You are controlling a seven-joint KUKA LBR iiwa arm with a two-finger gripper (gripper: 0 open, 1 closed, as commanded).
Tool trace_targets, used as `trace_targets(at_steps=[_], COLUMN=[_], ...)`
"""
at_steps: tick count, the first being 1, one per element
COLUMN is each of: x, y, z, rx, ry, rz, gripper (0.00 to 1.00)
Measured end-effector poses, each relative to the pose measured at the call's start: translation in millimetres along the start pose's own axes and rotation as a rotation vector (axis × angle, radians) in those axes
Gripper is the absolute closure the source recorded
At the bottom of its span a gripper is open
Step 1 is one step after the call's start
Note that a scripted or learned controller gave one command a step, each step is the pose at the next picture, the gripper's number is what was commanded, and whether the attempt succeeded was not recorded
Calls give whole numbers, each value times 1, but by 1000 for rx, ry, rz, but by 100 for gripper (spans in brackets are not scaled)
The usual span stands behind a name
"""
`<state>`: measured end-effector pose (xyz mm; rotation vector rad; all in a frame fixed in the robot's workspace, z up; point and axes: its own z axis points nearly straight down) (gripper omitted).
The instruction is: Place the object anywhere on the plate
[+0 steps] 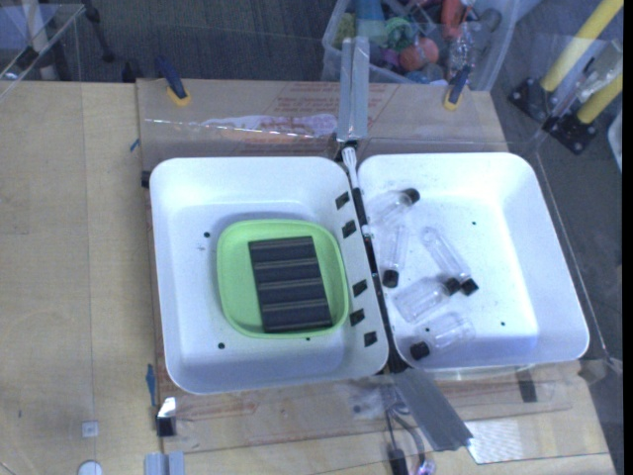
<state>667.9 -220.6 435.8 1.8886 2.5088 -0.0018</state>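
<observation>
A light green square plate (233,285) lies in the left white bin (188,206). A dark grey ribbed rectangular block (289,285) rests flat on the plate, covering its middle and right part. Several clear plastic bottles with black caps lie in the right white bin (504,216): one (396,206) near the top left, one (447,260) in the middle, one (420,298) below it and one (442,336) near the bin's front.
A clear tub of colourful toys (420,18) stands behind the bins. A metal divider post (352,92) rises between the bins at the back. Wooden bench surface (69,265) stretches to the left.
</observation>
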Motion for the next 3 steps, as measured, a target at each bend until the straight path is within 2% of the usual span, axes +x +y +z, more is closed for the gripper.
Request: trace_targets(at_steps=[3], x=[0], y=[0], z=[0], rx=[0], ry=[0], rz=[-58], gripper=[0])
